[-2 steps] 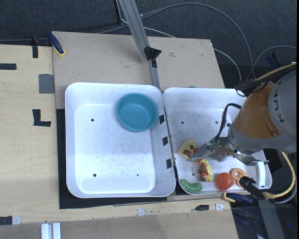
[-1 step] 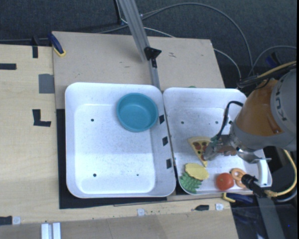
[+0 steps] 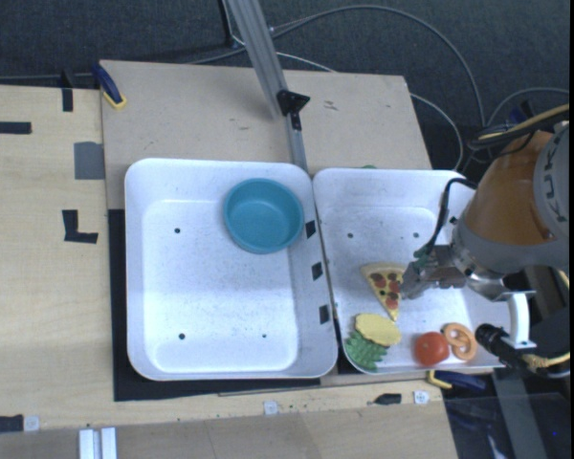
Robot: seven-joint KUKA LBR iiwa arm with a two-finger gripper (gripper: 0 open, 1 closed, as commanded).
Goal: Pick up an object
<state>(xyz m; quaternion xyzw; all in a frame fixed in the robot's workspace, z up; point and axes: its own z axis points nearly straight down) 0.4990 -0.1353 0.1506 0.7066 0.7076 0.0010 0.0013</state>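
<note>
Looking down on the counter, we see two shallow white bins side by side: the left bin holds a blue bowl near its upper right corner, upright and apart from everything else, while the right bin carries a cluster of small toy foods along its lower part. The arm, grey with an orange band, reaches in from the right, and its gripper sits low over the right bin, just beside the pizza slice, a yellow wedge with red spots pointing downward. We cannot tell whether the jaws are spread or pressed together, since the gripper body hides them, nor whether they touch the pizza slice; nothing is visibly pinched between them. Below the pizza slice lies a yellow piece resting on a green leafy piece at the bin's lower left. To the right of these a red tomato sits touching a brown pretzel near the lower right rim. A grey metal pole slants from the top toward the seam between the bins, and dark cables loop across the upper right.
</note>
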